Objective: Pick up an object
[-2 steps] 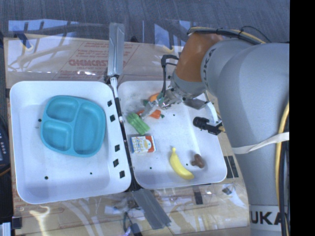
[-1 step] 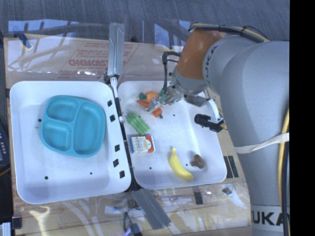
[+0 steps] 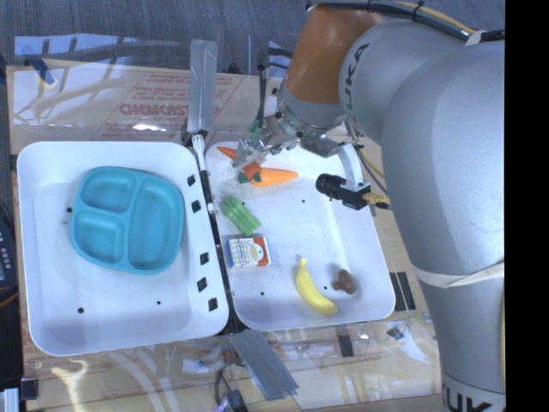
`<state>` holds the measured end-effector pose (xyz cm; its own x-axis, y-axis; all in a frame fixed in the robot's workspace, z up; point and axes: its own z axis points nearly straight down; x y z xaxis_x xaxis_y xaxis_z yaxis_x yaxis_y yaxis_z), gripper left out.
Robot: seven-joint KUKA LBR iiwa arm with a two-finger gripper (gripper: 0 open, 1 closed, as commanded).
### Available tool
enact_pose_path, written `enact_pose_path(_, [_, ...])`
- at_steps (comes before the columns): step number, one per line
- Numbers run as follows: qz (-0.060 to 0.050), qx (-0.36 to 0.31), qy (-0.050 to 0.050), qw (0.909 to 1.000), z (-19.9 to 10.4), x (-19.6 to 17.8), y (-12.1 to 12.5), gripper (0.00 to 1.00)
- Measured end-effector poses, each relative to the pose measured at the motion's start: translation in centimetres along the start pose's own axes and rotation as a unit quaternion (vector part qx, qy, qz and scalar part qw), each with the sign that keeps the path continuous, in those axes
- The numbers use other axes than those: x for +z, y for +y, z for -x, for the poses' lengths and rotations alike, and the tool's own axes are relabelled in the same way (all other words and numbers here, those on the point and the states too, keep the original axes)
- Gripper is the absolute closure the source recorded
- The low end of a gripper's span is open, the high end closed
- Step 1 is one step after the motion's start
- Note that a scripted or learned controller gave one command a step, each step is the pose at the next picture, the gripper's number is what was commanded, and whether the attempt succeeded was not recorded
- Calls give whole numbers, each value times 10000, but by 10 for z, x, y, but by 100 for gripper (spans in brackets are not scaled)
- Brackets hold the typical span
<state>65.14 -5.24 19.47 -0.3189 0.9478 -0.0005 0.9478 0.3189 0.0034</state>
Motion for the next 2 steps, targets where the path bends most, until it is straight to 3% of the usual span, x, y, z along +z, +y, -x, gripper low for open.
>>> enact_pose_path(1, [-22, 8, 5, 10000, 1, 2, -1, 0])
enact_pose_path(2, [-40, 394, 8, 9992, 40, 41, -29, 0])
